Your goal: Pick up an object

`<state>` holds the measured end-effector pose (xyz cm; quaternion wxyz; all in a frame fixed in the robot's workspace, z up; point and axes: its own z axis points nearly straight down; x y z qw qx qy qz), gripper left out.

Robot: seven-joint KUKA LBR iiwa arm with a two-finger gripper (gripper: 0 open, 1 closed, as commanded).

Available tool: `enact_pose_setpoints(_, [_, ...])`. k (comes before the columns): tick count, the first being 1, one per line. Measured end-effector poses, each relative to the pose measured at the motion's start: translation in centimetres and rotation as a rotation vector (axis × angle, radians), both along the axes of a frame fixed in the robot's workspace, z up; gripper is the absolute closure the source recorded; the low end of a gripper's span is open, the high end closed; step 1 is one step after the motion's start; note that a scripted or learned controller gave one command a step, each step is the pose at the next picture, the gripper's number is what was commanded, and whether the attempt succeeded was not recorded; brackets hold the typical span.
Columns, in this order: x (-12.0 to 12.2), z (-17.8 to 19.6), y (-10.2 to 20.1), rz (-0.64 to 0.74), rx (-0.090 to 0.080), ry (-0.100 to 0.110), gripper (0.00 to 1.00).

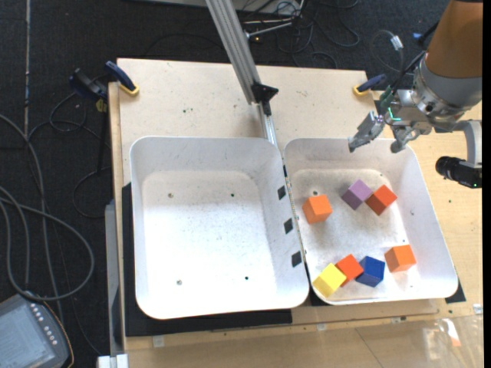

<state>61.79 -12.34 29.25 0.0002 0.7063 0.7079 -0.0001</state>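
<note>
My gripper hangs over the far rim of the right bin, its two fingers spread apart with nothing between them. Below it in that bin lie several small blocks: an orange cube, a purple cube touching a red-orange cube, another orange cube, and along the near side a yellow cube, a small orange cube and a blue cube. The purple and red-orange cubes lie closest to the gripper.
The left bin sits beside the right one, sharing a middle rim. A slanted metal pole with a black clamp comes down to the bins' far junction. Clamps sit at the bench's far corners.
</note>
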Motion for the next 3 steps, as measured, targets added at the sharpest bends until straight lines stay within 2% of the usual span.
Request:
enact_pose_setpoints(2, [0.5, -12.7, 0.1, -0.002, 0.001, 0.007, 0.00])
enact_pose_setpoints(3, [0.6, -16.7, -0.6, -0.002, -0.004, -0.014, 0.00])
